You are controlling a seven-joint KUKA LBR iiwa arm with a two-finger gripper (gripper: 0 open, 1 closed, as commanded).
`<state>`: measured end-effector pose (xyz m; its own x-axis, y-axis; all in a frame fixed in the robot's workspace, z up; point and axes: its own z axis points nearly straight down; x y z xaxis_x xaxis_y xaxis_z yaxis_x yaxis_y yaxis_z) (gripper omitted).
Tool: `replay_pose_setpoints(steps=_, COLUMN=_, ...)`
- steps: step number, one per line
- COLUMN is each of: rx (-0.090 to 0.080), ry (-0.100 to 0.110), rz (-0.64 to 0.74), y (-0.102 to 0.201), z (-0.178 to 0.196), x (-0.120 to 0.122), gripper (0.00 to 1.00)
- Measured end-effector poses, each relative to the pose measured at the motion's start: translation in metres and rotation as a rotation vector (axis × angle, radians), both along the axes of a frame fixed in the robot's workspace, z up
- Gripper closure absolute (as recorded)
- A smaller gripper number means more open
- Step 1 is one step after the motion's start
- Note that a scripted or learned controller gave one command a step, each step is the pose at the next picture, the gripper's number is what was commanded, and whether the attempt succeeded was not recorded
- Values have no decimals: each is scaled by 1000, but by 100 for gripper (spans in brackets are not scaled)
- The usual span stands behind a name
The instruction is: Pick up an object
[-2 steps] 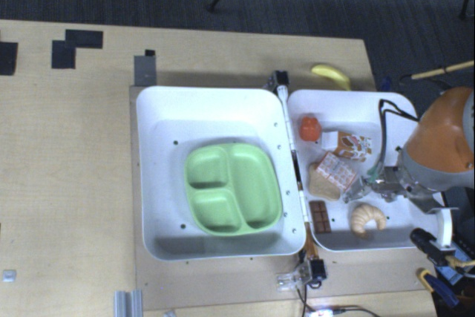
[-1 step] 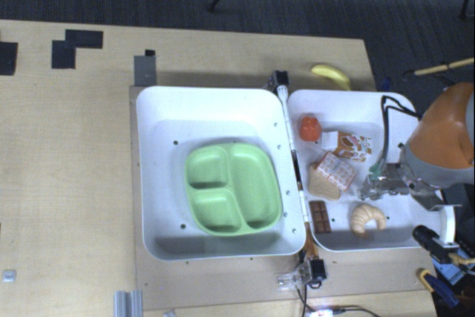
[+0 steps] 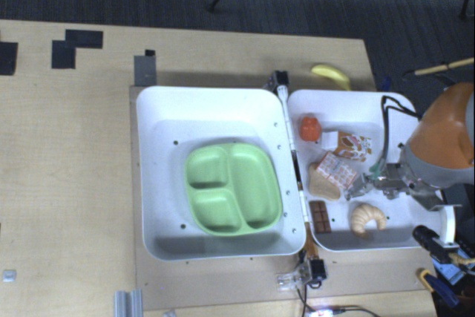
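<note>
On the left of the light wooden table [image 3: 67, 182] sits the left white bin [image 3: 159, 159], and in it lies a green divided plate [image 3: 232, 187] with three compartments. Just right of it, past the shared rims, the right white bin [image 3: 393, 104] holds the loose things: a dark chocolate bar [image 3: 320, 216] lies in its near left corner, a red tomato-like ball [image 3: 309, 128] sits toward its far left, and between them lies a pale boxed pack [image 3: 334, 175] with a printed snack wrapper [image 3: 353, 145] just beyond it. A tan croissant [image 3: 368, 217] rests near the bin's front wall. The gripper [image 3: 369, 182] hangs low over the bin, just right of the boxed pack and just above the croissant in the view; its metal tips are close to the pack's right edge, but whether the jaws are spread or clenched I cannot tell, and nothing shows between them. The grey arm with its orange band [image 3: 445, 134] reaches in from the right. A yellow banana [image 3: 330, 74] lies on the table behind the right bin.
</note>
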<state>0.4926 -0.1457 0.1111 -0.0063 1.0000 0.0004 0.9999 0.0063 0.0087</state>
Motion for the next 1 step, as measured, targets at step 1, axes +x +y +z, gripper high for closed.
replay_pose_setpoints(steps=1, rx=-8, ry=-3, rz=-7, y=57, z=-23, x=-3, gripper=0)
